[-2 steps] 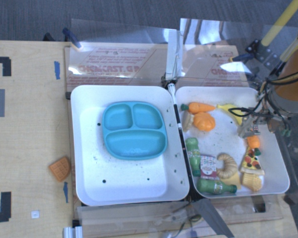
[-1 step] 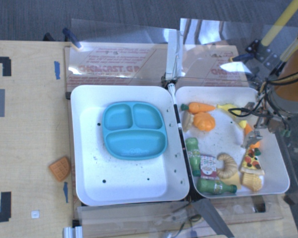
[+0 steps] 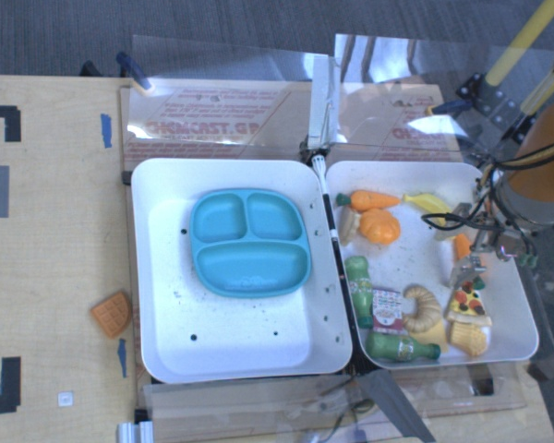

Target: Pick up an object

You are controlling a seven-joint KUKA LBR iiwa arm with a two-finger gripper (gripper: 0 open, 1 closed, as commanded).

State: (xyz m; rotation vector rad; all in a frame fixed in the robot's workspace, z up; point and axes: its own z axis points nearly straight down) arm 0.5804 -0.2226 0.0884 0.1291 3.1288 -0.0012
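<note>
The right bin [image 3: 520, 314] holds several toy foods: a carrot [image 3: 377, 198], an orange fruit [image 3: 380, 227], a yellow piece [image 3: 427, 202], a croissant [image 3: 423, 305], a pizza slice [image 3: 468, 301], a bread piece [image 3: 471, 337] and two green bottles [image 3: 357, 280] [image 3: 402, 347]. My gripper [image 3: 468, 268] hangs low on the bin's right side, just above the pizza slice and right of the croissant. A small orange piece [image 3: 461, 245] sits right beside the gripper; I cannot tell if it is touching.
The left bin [image 3: 157, 275] carries a blue divided plate [image 3: 249, 243]. A waffle-like toy [image 3: 112, 313] lies on the wooden bench left of the bins. A pink-labelled packet [image 3: 385, 305] lies between the bottles. Clear plastic sheets stand behind both bins.
</note>
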